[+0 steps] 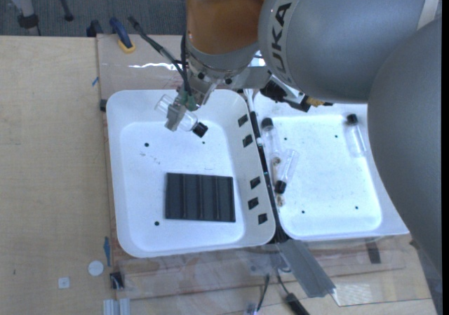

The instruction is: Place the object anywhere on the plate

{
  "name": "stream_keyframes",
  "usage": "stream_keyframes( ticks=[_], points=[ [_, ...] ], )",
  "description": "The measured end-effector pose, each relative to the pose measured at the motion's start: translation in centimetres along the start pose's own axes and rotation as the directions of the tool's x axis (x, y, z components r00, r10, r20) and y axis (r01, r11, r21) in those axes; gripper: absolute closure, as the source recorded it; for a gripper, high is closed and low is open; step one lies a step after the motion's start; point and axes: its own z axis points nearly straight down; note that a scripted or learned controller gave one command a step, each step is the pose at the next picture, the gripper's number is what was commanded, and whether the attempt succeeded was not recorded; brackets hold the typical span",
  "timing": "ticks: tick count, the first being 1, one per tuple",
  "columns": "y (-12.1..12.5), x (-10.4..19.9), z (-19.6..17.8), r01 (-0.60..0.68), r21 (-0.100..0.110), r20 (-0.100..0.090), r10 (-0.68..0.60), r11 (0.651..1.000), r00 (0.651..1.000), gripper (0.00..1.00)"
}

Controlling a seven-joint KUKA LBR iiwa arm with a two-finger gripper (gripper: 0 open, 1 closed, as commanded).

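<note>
The dark ribbed plate lies flat in my left bin, toward its near edge, its ridges running away from the camera and its longer side going left to right across the bin floor. Above it, near the far wall of that bin, hangs my pincer, its clear fingers pointing down and to the left. A small clear object sits at the fingertips, with a small black piece just beside it on the right; I cannot tell whether I have closed on anything, nor which way the object's long axis runs. My arm comes in from the right, the orange band over the far rim, the grey body covering the right bin's far side. Both bins rest on the worktop.
</note>
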Motion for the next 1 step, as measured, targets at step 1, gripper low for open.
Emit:
stream_keyframes(
  ticks=[1],
  points=[
    [0.22, 1.3, 2.14, 0.17, 0.001, -0.001, -0.17, 0.986, 0.986, 1.0]
  ],
)
